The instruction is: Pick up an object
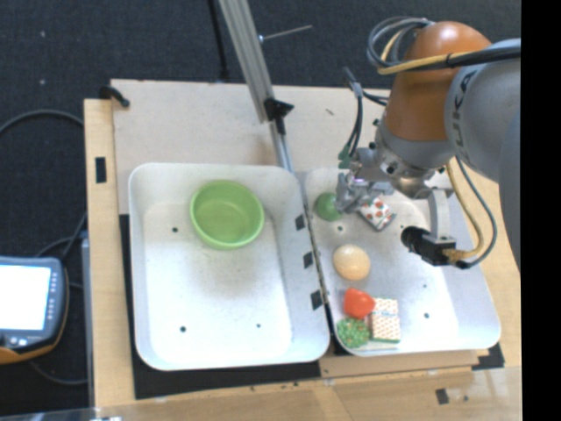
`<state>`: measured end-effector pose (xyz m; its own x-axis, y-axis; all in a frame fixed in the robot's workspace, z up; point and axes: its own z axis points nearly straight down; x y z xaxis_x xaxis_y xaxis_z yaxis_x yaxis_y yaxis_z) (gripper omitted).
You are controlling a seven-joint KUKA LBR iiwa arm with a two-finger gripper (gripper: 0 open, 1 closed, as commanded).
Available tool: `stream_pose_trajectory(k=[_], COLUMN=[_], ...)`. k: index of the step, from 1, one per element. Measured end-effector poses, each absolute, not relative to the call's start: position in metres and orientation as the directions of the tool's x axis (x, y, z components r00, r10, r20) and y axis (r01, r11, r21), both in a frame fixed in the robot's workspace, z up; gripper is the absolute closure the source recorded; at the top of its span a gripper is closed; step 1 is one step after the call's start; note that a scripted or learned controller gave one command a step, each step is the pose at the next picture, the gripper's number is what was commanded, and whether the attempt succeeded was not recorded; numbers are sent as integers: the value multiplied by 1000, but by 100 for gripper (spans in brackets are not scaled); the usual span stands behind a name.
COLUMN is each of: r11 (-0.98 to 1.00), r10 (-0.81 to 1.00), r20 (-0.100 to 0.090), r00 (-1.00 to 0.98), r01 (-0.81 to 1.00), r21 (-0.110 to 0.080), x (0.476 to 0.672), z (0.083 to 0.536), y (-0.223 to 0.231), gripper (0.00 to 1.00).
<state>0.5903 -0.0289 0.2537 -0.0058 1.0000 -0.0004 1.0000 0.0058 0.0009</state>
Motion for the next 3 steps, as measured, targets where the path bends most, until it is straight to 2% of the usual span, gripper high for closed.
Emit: stream_pose_trajectory(k=[1, 3], r11=[6, 4], r10=[1000, 1000], r20=[1, -1], r00=[-6, -4], r01=[1000, 1000], r21=[3, 1], x=[617, 664], z=[259, 239], y=[13, 86], gripper=[100, 100])
